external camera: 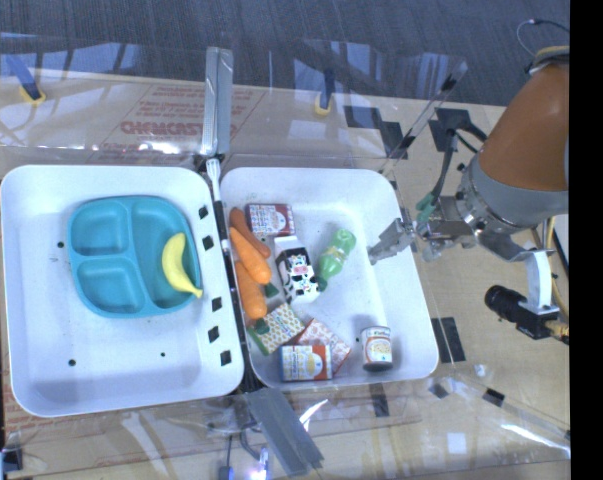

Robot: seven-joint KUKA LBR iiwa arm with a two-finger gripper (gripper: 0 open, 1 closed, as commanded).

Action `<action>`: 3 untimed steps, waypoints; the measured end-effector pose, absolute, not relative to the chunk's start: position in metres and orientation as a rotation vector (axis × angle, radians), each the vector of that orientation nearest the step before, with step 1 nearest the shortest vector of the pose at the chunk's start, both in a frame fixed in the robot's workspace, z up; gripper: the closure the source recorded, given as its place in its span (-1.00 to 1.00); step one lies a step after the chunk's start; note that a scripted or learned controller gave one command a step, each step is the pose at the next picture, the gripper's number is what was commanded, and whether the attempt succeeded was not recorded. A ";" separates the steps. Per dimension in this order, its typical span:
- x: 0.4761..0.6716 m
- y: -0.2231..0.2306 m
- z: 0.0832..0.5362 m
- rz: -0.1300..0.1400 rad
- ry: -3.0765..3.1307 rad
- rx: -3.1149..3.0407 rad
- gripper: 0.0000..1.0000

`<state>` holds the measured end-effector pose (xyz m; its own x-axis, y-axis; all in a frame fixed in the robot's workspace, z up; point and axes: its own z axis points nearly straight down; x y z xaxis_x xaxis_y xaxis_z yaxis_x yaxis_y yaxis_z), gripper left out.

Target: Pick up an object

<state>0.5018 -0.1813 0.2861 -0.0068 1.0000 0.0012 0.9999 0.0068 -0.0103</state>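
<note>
Jaws hang over the right bin's right rim with nothing visibly between them; whether they are parted I cannot tell. Likely candidates lie below: green bottle, carrots, small can, cartons clustered together, so an edge item suits best

A blue divided plate lies in the white left bin, a banana in its three o'clock compartment.
</note>
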 end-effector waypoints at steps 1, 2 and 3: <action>0.475 -0.185 0.131 0.008 -2.267 -2.159 -1.00; 0.543 -0.145 0.108 0.008 -2.379 -2.037 -1.00; 0.542 -0.145 0.114 0.015 -2.377 -2.029 1.00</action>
<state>0.5423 -0.1454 0.1138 -0.1572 0.9875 0.0058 0.9874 0.1573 -0.0180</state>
